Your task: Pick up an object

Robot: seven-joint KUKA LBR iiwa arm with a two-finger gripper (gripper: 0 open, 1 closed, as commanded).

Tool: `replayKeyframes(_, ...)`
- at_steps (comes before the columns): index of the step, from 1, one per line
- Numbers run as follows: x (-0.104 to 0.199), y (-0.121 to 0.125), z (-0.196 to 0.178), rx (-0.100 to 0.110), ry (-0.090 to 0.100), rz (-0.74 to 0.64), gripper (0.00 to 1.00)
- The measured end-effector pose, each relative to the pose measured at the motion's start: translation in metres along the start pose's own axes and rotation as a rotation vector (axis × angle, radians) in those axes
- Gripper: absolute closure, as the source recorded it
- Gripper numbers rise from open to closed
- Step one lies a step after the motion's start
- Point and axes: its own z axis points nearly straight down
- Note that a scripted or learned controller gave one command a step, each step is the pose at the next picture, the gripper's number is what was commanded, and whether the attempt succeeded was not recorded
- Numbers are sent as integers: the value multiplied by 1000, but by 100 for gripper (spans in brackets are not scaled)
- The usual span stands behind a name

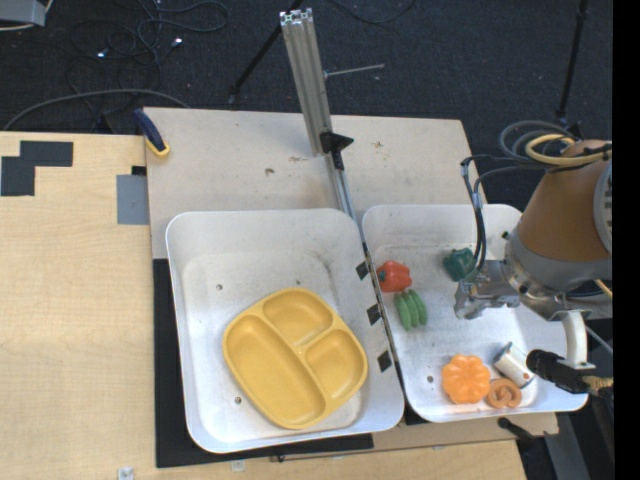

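Far left: light wood-grain panel (70,298) with dark grey cutouts near its top edge. Behind it, dark carpeted floor (120,38) with loose black cables running across.

Beige bench top (250,158) carries both bins; a small blue-and-yellow tool (152,134) lies at its back left corner. An aluminium extrusion post (308,78) rises at a slant from the bench middle, a black bracket at its foot.

Left bin (200,258): white, shallow, scuffed. A yellow divided tray (294,356) with three compartments lies in its lower half, turned at an angle. Black clips sit along the seam between the two bins.

Right bin (430,233): red-orange pepper-like toy (394,275) near the left wall, green toy (411,310) just below it, nearly touching. Teal object (460,263) sits further right, just beside the gripper (478,298). Near the front edge: orange pumpkin-shaped toy (466,379), a brown ring-shaped piece (504,395) touching its right side, a small white-and-red cylinder (512,364) just above that.

The gripper hangs low over the bin's middle right, near the teal object; whether it is apart or together, cannot tell. Nothing visibly held.

Grey arm with orange band (565,213) comes in from the right; coiled cables behind it.
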Motion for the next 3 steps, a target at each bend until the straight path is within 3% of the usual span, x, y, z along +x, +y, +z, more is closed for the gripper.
replayKeyframes(1,1,9,-46,1,0,0,100)
replayKeyframes(2,0,10,-69,3,0,0,100)
replayKeyframes(3,45,10,-59,7,3,-3,100)
